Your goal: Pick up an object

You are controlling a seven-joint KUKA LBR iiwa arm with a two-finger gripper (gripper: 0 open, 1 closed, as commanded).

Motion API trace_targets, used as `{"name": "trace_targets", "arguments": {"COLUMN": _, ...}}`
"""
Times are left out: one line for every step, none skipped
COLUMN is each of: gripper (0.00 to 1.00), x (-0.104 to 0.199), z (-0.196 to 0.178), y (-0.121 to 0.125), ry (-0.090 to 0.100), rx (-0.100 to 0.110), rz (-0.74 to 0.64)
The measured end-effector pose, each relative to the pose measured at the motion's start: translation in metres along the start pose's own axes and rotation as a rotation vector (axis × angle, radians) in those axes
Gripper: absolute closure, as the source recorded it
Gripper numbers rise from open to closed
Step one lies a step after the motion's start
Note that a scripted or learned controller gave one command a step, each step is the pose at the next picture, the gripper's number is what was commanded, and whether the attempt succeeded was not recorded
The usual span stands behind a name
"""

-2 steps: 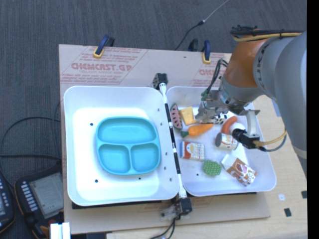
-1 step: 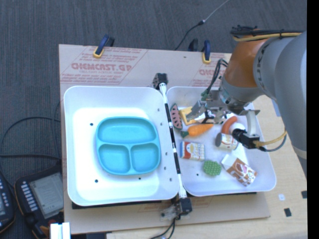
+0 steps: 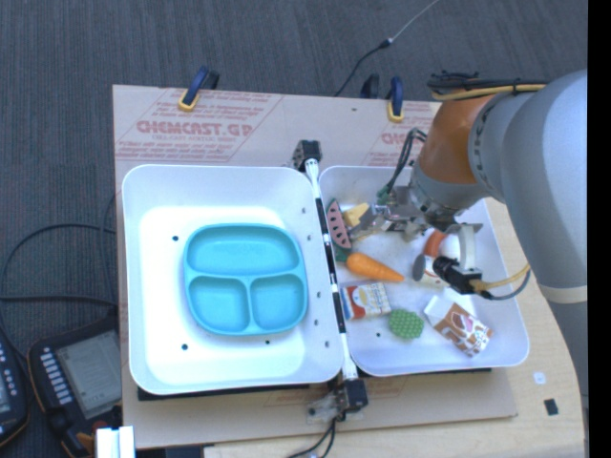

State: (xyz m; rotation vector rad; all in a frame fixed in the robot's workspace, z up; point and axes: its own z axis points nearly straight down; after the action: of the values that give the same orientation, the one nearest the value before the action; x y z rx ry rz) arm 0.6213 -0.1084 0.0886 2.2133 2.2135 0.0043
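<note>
Carrot (image 3: 374,267) lies just left of the jaws (image 3: 420,225) — their state I cannot tell.

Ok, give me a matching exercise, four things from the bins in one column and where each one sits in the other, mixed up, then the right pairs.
Things:
1. plate
2. carrot
3. watermelon slice
4. green ball

Places:
A. right bin, up against the divider between the bins
B. left bin, in the middle
C. right bin, near the front edge
D. right bin, about the middle, lying flat

Pairs: 1-B, 2-D, 3-A, 4-C
</note>
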Motion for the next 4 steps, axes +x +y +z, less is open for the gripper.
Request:
{"name": "trace_targets", "arguments": {"gripper": 0.00, "x": -0.003, "z": -0.001, "y": -0.096, "ry": 0.003, "rx": 0.002, "rz": 0.001}}
{"name": "trace_targets", "arguments": {"gripper": 1.00, "x": -0.003, "z": -0.012, "y": -0.095, "ry": 0.003, "rx": -0.002, "rz": 0.001}}
{"name": "trace_targets", "arguments": {"gripper": 1.00, "x": 0.032, "z": -0.150, "y": -0.052, "ry": 0.005, "rx": 0.008, "rz": -0.001}}
{"name": "trace_targets", "arguments": {"gripper": 1.00, "x": 0.066, "z": -0.135, "y": 0.036, "ry": 0.005, "rx": 0.011, "rz": -0.002}}
